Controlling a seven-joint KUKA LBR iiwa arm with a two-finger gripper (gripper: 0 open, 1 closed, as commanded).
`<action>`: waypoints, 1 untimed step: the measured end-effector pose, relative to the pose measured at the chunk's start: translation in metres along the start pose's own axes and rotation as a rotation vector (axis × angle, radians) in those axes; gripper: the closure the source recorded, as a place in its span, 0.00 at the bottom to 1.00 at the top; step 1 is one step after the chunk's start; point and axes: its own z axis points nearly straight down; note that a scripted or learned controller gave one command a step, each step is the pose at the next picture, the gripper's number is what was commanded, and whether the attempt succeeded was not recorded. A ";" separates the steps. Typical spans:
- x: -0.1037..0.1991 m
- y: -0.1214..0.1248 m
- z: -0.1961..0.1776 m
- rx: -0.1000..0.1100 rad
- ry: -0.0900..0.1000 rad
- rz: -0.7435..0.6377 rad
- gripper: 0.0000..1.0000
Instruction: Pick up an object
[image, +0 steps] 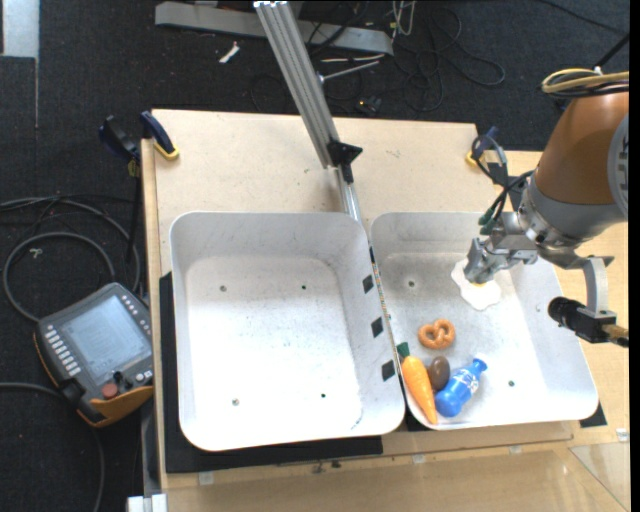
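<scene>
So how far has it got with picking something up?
Nothing looks lifted yet. The end effector is low in the right bin, right over a white object; whether it grips it is not visible. The pretzel, carrot, brown egg-shaped piece and blue bottle lie in that bin. Grasping and raising one remains.

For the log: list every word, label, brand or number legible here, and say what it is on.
No text can be read.
Blue bottle: label too blurred to read.
Teach pendant: screen and keys too small to read.
Black tabs on the bin divider: no legible marks.
</scene>
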 end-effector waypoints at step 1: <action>0.000 0.002 -0.053 -0.001 -0.001 -0.001 1.00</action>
